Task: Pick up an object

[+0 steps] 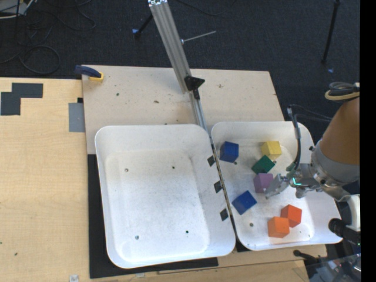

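The right bin (305, 135) holds several coloured blocks. A purple block (262, 182) lies near the middle, with a green block (263, 165) and a yellow block (271, 148) behind it. Two blue blocks lie to the left, one at the back (229, 151) and one at the front (244, 202). An orange block (278, 227) and a red-orange block (292, 214) sit at the front right. My gripper (277, 188) is low in this bin, right beside the purple block's right side. Nothing shows as lifted.
The left bin (111, 157) stands beside the right one, with a dividing rim and black clips (216, 187) between them. A slanted metal rail (176, 46) rises behind the bins. The arm's orange and grey wrist (343, 145) hangs over the right bin's edge.
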Robot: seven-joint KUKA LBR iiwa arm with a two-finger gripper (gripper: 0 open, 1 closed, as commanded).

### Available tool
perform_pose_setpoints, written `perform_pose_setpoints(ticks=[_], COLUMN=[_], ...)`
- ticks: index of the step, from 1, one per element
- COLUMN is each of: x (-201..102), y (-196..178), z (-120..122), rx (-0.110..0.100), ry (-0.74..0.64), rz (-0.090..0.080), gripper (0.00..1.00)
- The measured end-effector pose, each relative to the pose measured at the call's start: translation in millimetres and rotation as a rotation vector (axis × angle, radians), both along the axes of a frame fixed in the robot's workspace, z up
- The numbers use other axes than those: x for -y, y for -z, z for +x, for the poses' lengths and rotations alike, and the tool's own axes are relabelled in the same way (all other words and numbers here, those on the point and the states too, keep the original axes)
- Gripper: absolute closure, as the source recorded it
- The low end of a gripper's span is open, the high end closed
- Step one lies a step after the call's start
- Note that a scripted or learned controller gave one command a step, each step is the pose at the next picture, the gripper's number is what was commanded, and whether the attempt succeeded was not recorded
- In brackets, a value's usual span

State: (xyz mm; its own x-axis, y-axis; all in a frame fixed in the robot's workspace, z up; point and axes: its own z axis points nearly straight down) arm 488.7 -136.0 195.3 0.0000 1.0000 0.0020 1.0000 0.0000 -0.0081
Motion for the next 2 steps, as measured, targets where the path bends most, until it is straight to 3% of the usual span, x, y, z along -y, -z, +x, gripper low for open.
perform_pose_setpoints(ticks=[1, 2], x=[1, 11], y=[-2, 52], z=[1, -1], rx=[0.005, -0.001], ry=[0.002, 0.001], rz=[-0.001, 0.000], gripper=[0.00, 0.00])
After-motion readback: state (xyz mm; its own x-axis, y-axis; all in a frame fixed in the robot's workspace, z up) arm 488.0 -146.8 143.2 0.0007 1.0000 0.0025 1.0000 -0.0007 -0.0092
